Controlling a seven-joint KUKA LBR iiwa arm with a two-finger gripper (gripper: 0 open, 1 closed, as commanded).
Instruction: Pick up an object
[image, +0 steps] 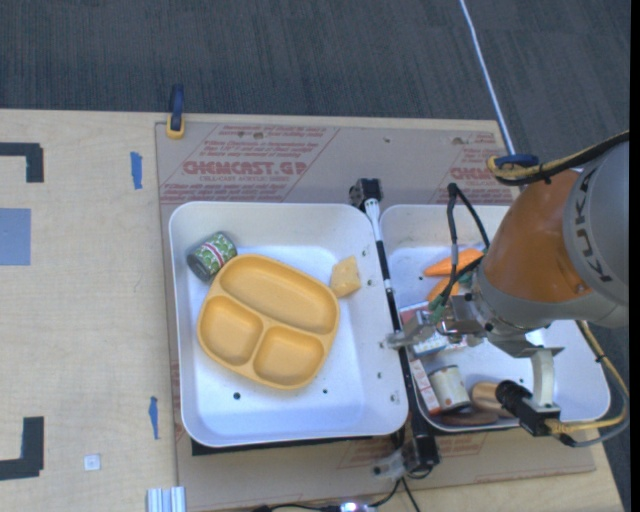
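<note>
The arm, with its orange band, stands highest above the bench and so nearest to the camera. It covers much of the right bin. The gripper hangs low over the left part of this bin, close to the wall between the two bins. Its own parts hide its tip, so I cannot tell if it is spread or pressed together, and I see nothing held in it.

I think some things can go wrong from here. The gripper is very near the wall, so a move down may hit the rim and not reach an object. The things under it lie close to each other, so it may push one aside or catch two at once. The small bottle looks round and may roll away when it is touched.

The right bin holds the small bottle with a pale label, just below the gripper, and a brown thing touching it on the right. An orange piece lies further up, partly under the arm. Any of these can be the object to pick; the bottle is the nearest.

The left bin holds a yellow plate with three sections, which are empty. A green can lies on its side at the plate's upper left edge. A pale yellow lump lies just beside the plate's upper right edge.
</note>
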